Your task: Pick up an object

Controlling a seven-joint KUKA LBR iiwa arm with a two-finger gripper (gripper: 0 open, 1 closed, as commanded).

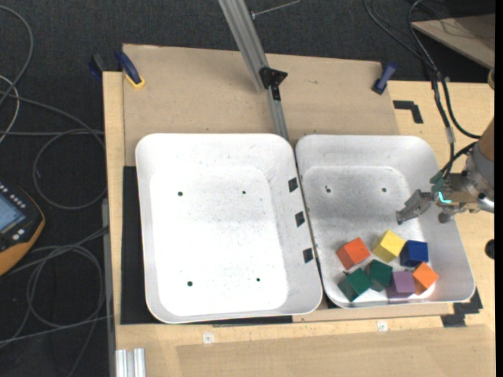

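Reaching in from the right, the gripper [420, 208] hangs over the right-hand bin [346, 157], its two grey fingers [410, 209] pointing left and a little downward. Whether those fingers stand apart or together cannot be told; they look thin and blurred against the white floor. Nothing shows between them.

Below and to the left of the fingertips lies a cluster of small blocks in the bin's near corner, apart from the gripper. Closest to the fingers are the yellow block [388, 246] and the blue block [414, 251] just beside it on the right. Left of the yellow one sits an orange block [354, 252]. Nearer the front rim are two dark green blocks [357, 283] [380, 273], touching each other, then a purple block [402, 283] and a second orange block [425, 276] by the right wall.

Behind the fingers, the wrist shows a teal light and black cables running up along the right side. The left-hand bin [157, 163] lies just beside the right one, both resting on a wooden bench [196, 93]. A grey metal bar [250, 42] slants down to the gap between the bins.
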